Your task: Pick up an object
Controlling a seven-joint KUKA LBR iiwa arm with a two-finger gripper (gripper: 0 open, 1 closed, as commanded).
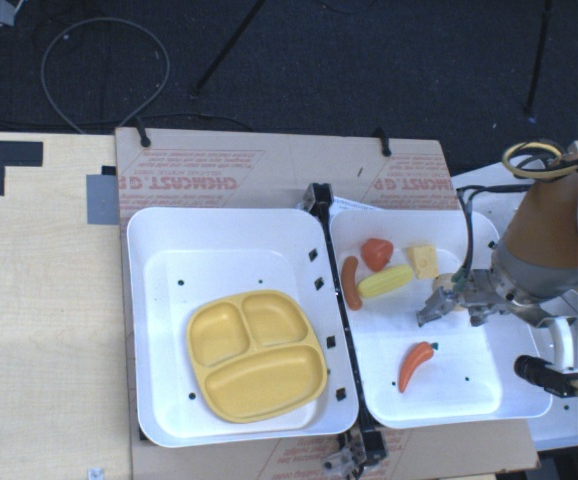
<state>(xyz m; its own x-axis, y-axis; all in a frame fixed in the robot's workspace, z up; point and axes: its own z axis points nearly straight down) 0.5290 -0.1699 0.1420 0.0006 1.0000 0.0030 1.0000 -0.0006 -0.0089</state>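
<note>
1. The gripper (437,309) hangs over the right bin (479,393), its grey fingers pointing toward the bin's middle. Whether they are parted or closed cannot be told at this size; nothing shows between them.
2. Taking the gripper as the landmark: the corn cob (385,282) lies just to its left and a little farther up the view, near the fingertips but apart from them.
3. The yellow cheese wedge (424,261) sits above the gripper in the view, near the corn cob's right end and close to the fingers without touching them.
4. The red tomato-like piece (376,253) rests beyond the corn cob, up and left of the gripper, touching or almost touching the cob.
5. The sausage (351,282) lies farther left again, lengthwise along the bin's left wall, beside the corn cob's left end.
6. The orange chili pepper (415,365) lies below the gripper in the view, slightly to its left and clearly apart, on the bare floor of the bin with its green stem toward the gripper.
7. Behind the gripper, to its right, the grey arm (529,278) rises to the orange band (554,218).
8. Well to the left of the gripper, in the left bin (159,268), a yellow divided plate (257,355) lies flat, tilted slightly in the view.
9. Both bins rest on a cardboard sheet (269,168) with red print.
</note>
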